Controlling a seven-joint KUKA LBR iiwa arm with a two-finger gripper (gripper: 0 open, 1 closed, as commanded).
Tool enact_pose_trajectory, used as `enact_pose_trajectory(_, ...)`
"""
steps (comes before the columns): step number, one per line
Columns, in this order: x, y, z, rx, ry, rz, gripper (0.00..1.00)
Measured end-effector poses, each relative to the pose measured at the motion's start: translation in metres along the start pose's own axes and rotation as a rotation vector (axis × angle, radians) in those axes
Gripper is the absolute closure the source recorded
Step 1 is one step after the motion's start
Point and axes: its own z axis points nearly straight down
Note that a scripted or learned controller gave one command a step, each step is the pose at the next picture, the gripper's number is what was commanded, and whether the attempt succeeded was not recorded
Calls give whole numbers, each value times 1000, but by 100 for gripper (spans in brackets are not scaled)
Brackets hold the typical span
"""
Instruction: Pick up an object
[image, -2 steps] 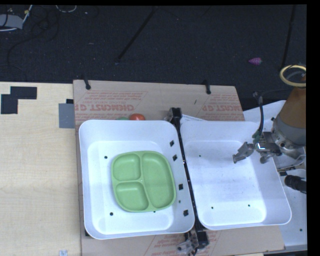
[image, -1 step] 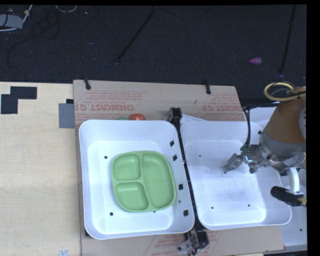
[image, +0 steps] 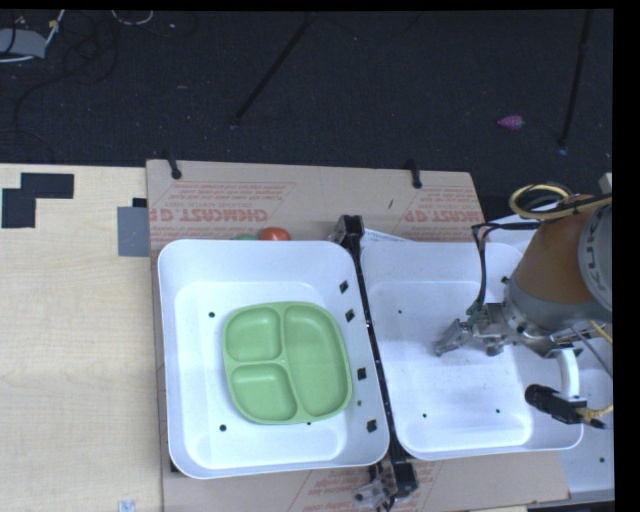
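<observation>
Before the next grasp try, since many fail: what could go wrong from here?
The pincer hangs over the right bin, while the one object, a green plate, lies in the left bin; closing here would likely catch nothing. The plate lies flat and wide, so two fingers may slip off its rim. Crossing over, the arm could clip the divider between the bins.

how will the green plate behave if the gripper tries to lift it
The green plate looks like moulded plastic with three compartments, so probably stiff and light. It lies flat in the left bin, so its low rim may give the gripper little to pinch, and it could slide on the smooth floor. It is unlikely to roll or tip.
</observation>
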Motion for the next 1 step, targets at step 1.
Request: enact_pose_trajectory(1,-1,0,-12,0,0,2,100)
